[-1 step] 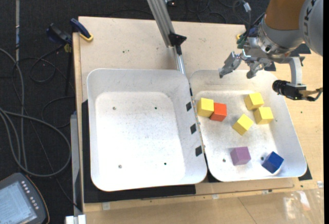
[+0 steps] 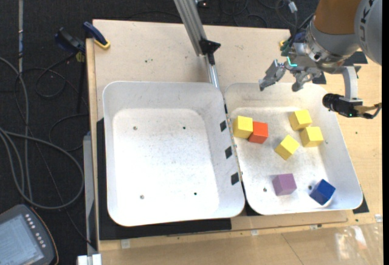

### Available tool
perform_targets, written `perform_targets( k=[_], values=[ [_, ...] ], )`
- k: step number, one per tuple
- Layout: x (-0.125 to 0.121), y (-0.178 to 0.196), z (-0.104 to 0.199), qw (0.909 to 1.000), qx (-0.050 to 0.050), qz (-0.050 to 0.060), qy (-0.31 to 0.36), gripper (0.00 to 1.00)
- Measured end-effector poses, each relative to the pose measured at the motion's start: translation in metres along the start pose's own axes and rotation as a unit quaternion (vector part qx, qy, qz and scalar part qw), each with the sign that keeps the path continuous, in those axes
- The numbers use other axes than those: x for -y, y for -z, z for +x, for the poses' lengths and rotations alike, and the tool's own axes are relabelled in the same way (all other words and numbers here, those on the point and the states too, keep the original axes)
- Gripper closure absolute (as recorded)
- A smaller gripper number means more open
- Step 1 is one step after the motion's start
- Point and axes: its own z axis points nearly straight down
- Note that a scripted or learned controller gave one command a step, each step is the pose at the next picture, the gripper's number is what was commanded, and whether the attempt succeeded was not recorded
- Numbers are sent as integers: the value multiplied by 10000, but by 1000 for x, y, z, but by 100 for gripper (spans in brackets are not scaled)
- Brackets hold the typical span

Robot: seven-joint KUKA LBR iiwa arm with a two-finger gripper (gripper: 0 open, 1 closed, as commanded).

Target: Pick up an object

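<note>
Claw [image 2: 285,76] spread open (holding nothing) above right bin [image 2: 347,168].

A pale wooden bench [image 2: 158,51] bears two white bins [image 2: 115,136] side by side.

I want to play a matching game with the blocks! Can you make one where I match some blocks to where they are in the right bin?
Things:
1. small orange cube
2. small purple cube
3. small blue block
4. robot's two-finger gripper

Places:
A. near the front right corner of the right white bin
B. touching a yellow cube on its left
C. above the bin's far edge, holding nothing
D. near the front of the bin, left of the blue one

Pairs: 1-B, 2-D, 3-A, 4-C
</note>
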Motion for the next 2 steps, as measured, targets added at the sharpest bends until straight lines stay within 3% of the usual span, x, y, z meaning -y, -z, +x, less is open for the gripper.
perform_targets(
  k=[2],
  values=[
    [8, -113, 3, 10000, 0, 28, -13, 0]
  ],
)
